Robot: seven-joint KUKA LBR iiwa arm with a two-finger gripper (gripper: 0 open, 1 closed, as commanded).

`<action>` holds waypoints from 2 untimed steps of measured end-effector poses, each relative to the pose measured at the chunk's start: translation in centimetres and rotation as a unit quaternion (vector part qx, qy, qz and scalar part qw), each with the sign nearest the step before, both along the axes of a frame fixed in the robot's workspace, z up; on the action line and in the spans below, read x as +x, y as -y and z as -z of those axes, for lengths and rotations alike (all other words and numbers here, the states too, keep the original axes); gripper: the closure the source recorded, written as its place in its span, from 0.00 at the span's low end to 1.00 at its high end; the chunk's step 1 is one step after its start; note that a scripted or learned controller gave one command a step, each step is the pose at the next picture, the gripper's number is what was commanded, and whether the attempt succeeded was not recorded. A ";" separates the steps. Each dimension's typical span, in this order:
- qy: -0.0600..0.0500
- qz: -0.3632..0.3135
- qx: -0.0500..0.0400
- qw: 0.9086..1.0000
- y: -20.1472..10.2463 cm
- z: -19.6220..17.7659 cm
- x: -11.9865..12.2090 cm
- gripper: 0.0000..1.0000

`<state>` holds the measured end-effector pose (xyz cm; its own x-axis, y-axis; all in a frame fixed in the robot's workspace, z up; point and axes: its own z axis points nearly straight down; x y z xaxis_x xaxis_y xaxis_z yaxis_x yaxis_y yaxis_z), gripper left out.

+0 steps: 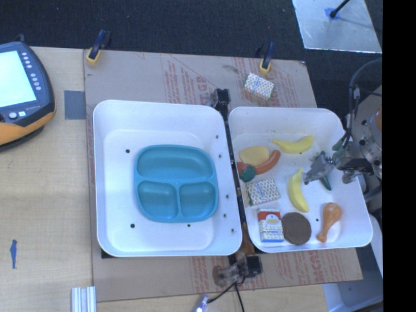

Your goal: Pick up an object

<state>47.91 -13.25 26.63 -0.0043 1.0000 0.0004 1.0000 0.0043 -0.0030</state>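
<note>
1. Gripper [320,172] is being positioned over the right bin [338,119], at approx. 3 o'clock of the bin's centre; the jaw state cannot be told from the camera view, and nothing is being seen betw. them.
2. Objs are being left lying in the right bin: two bananas [294,144] [298,191], a drumstick [329,220], a brown disc [296,228].
3. A blue tray [176,182] is being borne at centre of the left bin [104,174].
4. One small box [259,86] is being left outside, at 12 o'clock.
</note>
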 end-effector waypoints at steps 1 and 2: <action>-0.001 -0.001 -0.001 1.000 1.1 9.3 4.0 0.00; -0.001 -0.001 -0.001 1.000 2.2 16.8 4.7 0.00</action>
